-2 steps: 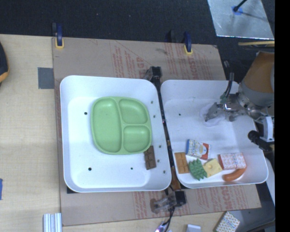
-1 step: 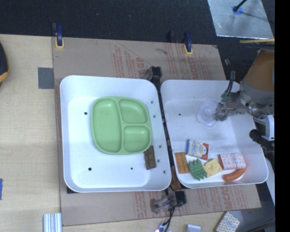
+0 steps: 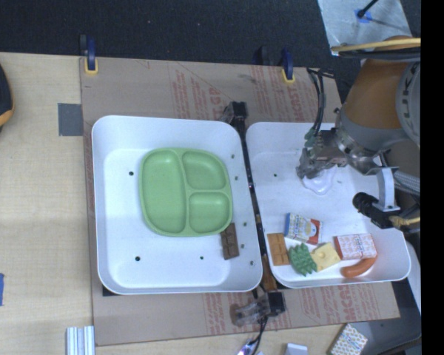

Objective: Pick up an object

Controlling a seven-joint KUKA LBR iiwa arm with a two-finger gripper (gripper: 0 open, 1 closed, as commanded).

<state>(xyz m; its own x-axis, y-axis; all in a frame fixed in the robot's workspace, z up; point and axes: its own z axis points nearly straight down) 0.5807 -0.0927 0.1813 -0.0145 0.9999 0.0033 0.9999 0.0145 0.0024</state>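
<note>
You have the counter (image 3: 37, 198) carrying two white bins side by side. The left bin (image 3: 111, 198) holds a green divided plate (image 3: 185, 191) and a small brown block (image 3: 229, 241) near its right wall. The right bin (image 3: 274, 154) holds everything worth picking, and all of it is crowded at the near end: a carton (image 3: 303, 228), a red-and-white box (image 3: 354, 245), an orange sausage (image 3: 357, 268) against the front wall, a yellow wedge (image 3: 326, 257), a green piece (image 3: 301, 259) and a tan cracker (image 3: 278, 248).

The arm (image 3: 381, 102) reaches in from the right, and the hand (image 3: 317, 167) sits low over the far half of the right bin, above bare floor and well apart from the cluster. There is a pale, glassy blur beneath it; I cannot tell whether that is an object or just glare. Whether the hand's two sides stand apart or together cannot be told from here, so treat nothing as held.

To do this step well, pick a target with room around it. The carton is my choice: it is nearest the hand and stands a little clear of the rest. Bring the hand toward the near end, centre it over the carton, and line it up across the narrow side before you descend. Avoid the sausage; the wall crowds it.
</note>
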